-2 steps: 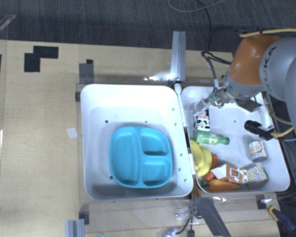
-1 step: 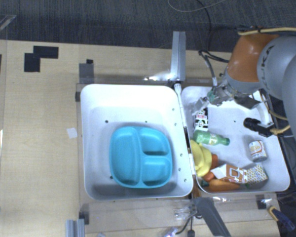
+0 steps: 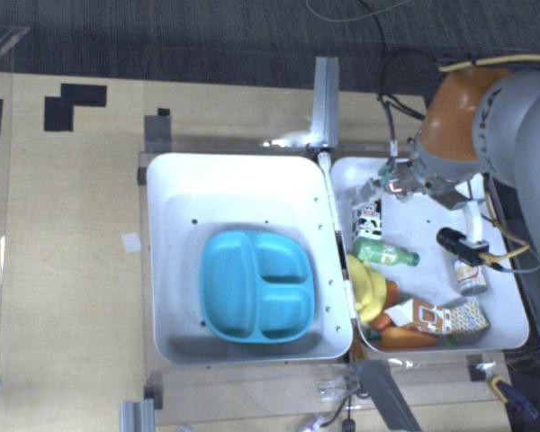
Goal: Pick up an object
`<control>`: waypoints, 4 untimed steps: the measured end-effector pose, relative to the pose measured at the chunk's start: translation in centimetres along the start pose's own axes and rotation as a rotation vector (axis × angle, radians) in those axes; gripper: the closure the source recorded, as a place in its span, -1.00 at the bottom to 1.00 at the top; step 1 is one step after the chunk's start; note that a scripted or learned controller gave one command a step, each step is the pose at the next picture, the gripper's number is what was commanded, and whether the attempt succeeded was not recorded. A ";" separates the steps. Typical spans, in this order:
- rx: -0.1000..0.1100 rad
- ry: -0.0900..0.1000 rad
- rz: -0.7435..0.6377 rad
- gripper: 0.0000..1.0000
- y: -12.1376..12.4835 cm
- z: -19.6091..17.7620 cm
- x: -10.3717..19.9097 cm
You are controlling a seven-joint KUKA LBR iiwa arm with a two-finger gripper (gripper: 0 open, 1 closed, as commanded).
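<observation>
Gripper (image 3: 389,185), spread or closed cannot be told, is hanging over the far-left corner of the right bin (image 3: 427,232), just beside a black-and-white carton (image 3: 367,220), with a green bottle (image 3: 387,256), yellow fruit (image 3: 369,293) and small can (image 3: 470,279) lying nearer the camera, while a blue divided tray (image 3: 256,284) is sitting in the left bin (image 3: 180,196).

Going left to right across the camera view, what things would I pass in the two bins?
In order: blue tray → green bottle → can. The things crowded around the bottle overlap too much to place.
</observation>
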State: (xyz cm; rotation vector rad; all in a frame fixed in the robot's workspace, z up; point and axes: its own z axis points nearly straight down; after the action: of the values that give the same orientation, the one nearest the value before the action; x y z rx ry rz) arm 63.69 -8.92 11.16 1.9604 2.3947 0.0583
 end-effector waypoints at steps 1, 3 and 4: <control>0.013 0.003 -0.128 -1.00 1.2 0.1 -0.1; -0.003 -0.004 -0.121 -1.00 -1.1 -0.1 -0.5; -0.014 -0.010 -0.127 1.00 -0.6 -1.5 -0.5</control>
State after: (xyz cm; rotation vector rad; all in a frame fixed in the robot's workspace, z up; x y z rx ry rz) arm 63.06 -9.49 12.66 1.7939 2.4989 0.0609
